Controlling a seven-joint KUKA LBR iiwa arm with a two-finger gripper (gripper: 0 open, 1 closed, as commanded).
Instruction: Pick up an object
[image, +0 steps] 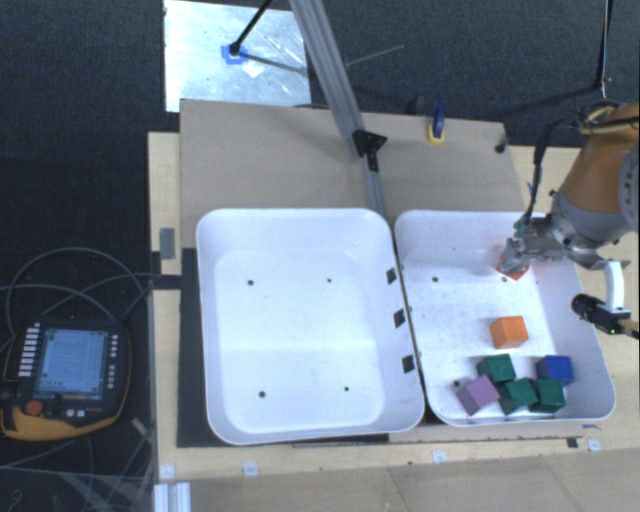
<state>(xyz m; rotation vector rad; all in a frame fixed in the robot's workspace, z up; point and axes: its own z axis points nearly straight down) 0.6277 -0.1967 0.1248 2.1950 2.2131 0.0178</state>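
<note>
My gripper (520, 256) hangs over the far right part of the right bin (440, 300), reaching in from the right. A small red block (513, 270) peeks out just under its tip, mostly hidden by the gripper, and I cannot tell whether it is held. Nearer the front lies an orange block (509, 332). In the front right corner cluster a purple block (478, 393), a blue block (555, 368) and three green blocks (496, 367) (517, 395) (548, 395).
The left bin (300, 240) adjoins the right bin along a shared rim with black clips (400, 318). A slanted metal pole (340, 85) crosses the bench's back. A teach pendant (68, 375) lies on the floor at left.
</note>
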